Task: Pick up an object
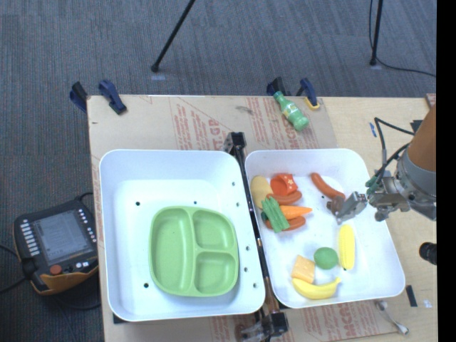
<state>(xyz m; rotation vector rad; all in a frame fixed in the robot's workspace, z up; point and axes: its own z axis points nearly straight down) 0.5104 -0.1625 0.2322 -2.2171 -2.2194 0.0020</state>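
The right white bin holds several toy foods: a reddish sausage, a red tomato, a pale yellow potato, an orange carrot, a green cucumber, a yellow corn cob, a green lime, a cheese wedge and a banana. My gripper hangs over this bin, just below the sausage and above the corn cob. It is open, with nothing between its fingers.
The left bin carries a green divided plate. A green bottle lies on the bench behind the right bin. Blue clamps grip the back edge. A teach pendant sits off the bench at left.
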